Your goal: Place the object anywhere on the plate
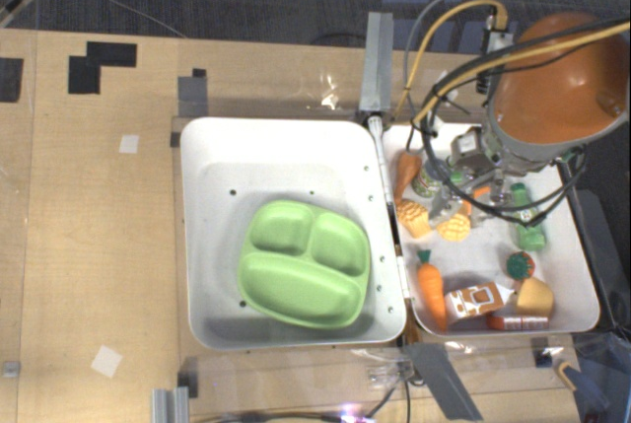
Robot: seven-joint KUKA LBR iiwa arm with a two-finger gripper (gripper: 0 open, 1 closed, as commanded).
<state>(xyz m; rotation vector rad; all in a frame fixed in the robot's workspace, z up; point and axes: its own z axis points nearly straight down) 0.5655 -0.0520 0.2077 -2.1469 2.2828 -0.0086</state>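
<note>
The object is not yet singled out; whatever gets picked sits among the toy food crowded in the right bin (582,298). The plate (306,263), green with three compartments, lies bare in the left bin (207,165), toward its near edge. The gripper (463,199) hangs low over the right bin's far-left corner, among a corn cob (455,229), a carrot (431,291) and a small carton (475,299); cables hide it, so I cannot tell its state. With pieces packed so tightly, I'd worry it snags two, or nudges them aside and lifts nothing.
</note>
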